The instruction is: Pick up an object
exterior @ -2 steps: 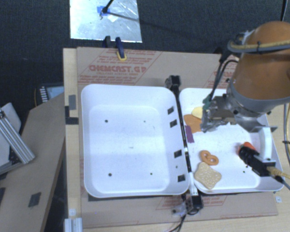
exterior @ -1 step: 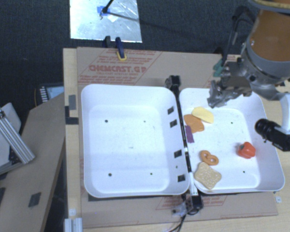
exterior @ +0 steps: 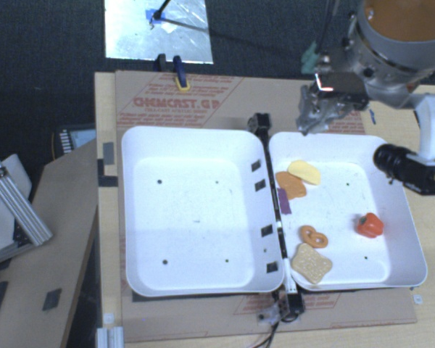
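Observation:
The right bin (exterior: 391, 267) holds several small food-shaped items. A yellow chip (exterior: 304, 171) overlaps an orange-brown piece (exterior: 291, 185) near the bin's left wall. A pretzel (exterior: 313, 236) lies above a slice of toast (exterior: 311, 263) at the front left. A red pepper (exterior: 370, 225) sits toward the right side. A purple strip (exterior: 284, 201) lies by the divider. My gripper (exterior: 317, 118) hangs above the back edge of the right bin, apart from all items, with nothing seen between its fingers.
The left bin (exterior: 196, 209) sits beside the right one, joined by black clips (exterior: 261, 185). A black cylindrical fixture (exterior: 402, 167) juts over the right bin's right rim. A shiny metal sheet (exterior: 158, 19) lies behind the bench.

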Controlling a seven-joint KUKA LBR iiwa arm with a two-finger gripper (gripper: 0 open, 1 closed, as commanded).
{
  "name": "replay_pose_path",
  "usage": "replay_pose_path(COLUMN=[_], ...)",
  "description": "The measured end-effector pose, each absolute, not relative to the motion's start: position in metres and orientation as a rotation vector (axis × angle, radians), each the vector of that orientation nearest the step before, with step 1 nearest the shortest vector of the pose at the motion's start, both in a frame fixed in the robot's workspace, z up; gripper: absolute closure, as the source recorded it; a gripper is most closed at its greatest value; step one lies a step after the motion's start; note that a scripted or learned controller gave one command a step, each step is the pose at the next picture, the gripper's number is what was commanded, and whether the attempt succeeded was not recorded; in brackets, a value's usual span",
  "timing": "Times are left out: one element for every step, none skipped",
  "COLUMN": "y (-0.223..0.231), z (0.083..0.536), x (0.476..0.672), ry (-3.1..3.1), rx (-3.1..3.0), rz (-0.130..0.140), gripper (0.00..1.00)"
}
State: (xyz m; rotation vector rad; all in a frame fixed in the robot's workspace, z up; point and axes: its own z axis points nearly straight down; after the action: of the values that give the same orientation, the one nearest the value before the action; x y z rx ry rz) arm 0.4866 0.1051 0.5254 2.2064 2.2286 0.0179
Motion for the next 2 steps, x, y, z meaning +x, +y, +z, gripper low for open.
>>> replay_pose_path(y=[0.127,0.208], z=[0.536,0.534], x=[0.486,0.55], ry=[2.227,2.232], rx=[2.214,2.21], rz=[0.006,0.006], gripper=[1.0,1.0])
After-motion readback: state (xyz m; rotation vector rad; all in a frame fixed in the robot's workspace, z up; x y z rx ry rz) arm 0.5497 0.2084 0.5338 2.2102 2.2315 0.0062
